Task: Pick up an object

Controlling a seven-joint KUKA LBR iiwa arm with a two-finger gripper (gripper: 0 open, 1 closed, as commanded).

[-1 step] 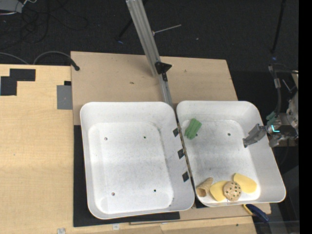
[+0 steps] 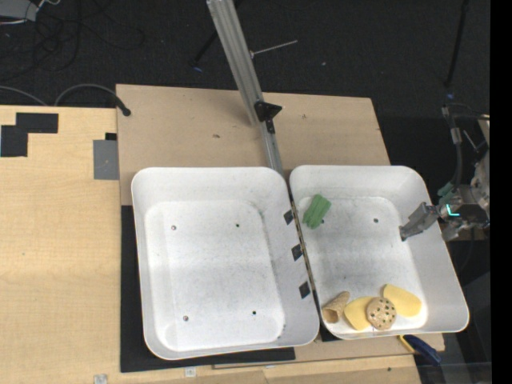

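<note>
A green block (image 2: 317,210) lies in the right bin (image 2: 360,178) near its upper left corner, by the divider. Along that bin's front wall sit a tan piece (image 2: 336,301), a yellow round piece (image 2: 357,312), a brown disc with holes (image 2: 382,314) and a yellow piece (image 2: 402,300). My gripper (image 2: 432,221) hangs over the right bin's right rim, well to the right of the green block and above the front cluster. I see nothing held in it.
The left bin (image 2: 212,186) stands beside the right one, joined by black clips (image 2: 297,251). A slanted metal rail (image 2: 240,62) rises behind the bins. Wooden bench surface (image 2: 56,214) lies to the left.
</note>
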